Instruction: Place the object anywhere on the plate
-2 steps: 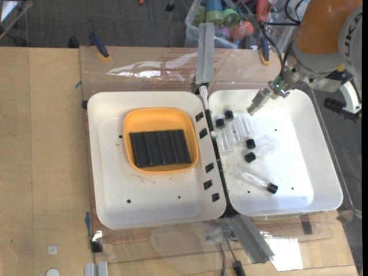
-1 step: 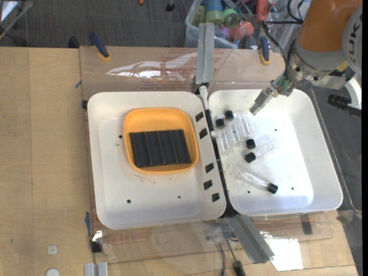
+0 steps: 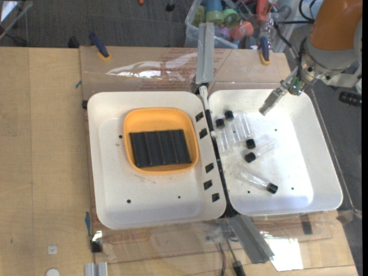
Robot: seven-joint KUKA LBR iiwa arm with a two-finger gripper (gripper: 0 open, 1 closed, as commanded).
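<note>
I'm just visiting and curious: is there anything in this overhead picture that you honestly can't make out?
- Gripper: too small and blurred in the camera view to tell how its fingers stand.
- Clear tubes with black caps: see-through against the right bin, so an exact count is uncertain.
- Arm: cut off by the top and right edges.
- Crate of colourful items: cut off at the top, contents jumbled.
- Dark ribbed block on the orange plate: what it is stays unclear.

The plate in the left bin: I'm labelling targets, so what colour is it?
Orange-yellow, with a dark ribbed insert lying in it. The plate shows best in the camera view.
</note>
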